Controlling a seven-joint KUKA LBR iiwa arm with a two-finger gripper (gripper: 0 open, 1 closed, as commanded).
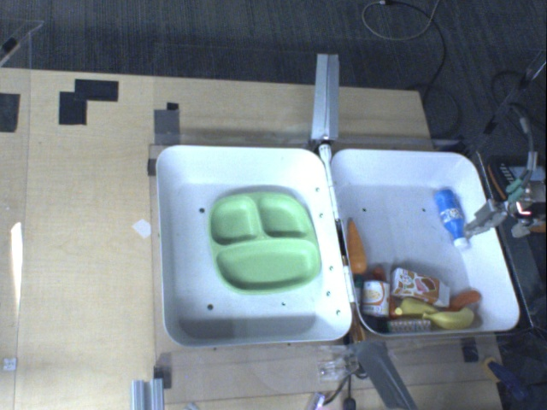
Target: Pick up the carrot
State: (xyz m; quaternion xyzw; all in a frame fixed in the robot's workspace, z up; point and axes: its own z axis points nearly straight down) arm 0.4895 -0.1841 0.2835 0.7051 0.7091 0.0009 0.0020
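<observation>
Against the right bin's [410, 162] left wall, the carrot [355, 247] lies lengthwise

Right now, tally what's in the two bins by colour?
Green: 1, plate, left bin
Orange: 1, carrot, right bin
Blue: 1, bottle
Yellow: 1, banana
Red-orange: 1, small item by the banana
Mixed print: 2, can, packet
Total: 7

light: even, overhead | glare: white bins [171, 254] slightly washed out | shadows: soft | focus: mildly soft, grainy throughout
</observation>
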